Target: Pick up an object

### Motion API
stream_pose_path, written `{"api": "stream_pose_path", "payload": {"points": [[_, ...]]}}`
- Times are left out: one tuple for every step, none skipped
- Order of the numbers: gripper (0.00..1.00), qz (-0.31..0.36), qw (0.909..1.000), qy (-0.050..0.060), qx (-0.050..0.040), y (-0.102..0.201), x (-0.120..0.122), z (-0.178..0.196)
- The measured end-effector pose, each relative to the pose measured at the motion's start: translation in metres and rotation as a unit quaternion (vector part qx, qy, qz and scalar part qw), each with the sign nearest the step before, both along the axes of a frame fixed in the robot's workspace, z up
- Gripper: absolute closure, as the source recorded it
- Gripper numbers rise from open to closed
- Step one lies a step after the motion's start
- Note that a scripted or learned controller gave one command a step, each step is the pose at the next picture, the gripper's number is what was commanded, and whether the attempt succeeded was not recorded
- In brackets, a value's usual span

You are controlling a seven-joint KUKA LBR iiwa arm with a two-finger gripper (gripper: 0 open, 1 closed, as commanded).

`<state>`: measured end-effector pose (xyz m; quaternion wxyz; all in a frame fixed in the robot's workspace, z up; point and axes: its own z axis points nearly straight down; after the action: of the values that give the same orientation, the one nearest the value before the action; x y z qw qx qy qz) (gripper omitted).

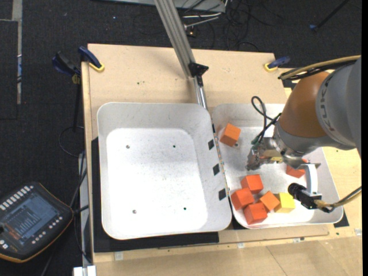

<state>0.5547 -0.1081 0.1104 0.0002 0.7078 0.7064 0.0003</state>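
Dark floor strewn with cables surrounds your bench (144, 68), a pale board carrying two shallow white bins. Take the right bin (330, 209) as your landmark: every block sits inside it. A lone orange block (230, 134) lies toward its upper left corner, near the wall shared with the left bin (109, 154). Along its lower edge a cluster of orange blocks (251, 197) crowds together, with a yellow block (286, 202) touching the cluster's right side. A reddish block (296, 171) peeks out from under the arm near the bin's middle. Your gripper (255, 158) hangs over the bin's centre, just above the cluster; whether it is spread or closed, you cannot tell. Nothing appears to be held, so you look to be in the approach step. Next, you'd likely want a descent onto one block, preferably the lone one, since the crowded cluster leaves little clearance.
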Motion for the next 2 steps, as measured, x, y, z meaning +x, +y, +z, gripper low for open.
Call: {"api": "stream_pose_path", "payload": {"points": [[1.0,0.002,1.0,-0.003,-0.0007,0.002,0.004,0.064],[1.0,0.003,1.0,-0.003,-0.0009,0.002,0.006,0.117]]}}
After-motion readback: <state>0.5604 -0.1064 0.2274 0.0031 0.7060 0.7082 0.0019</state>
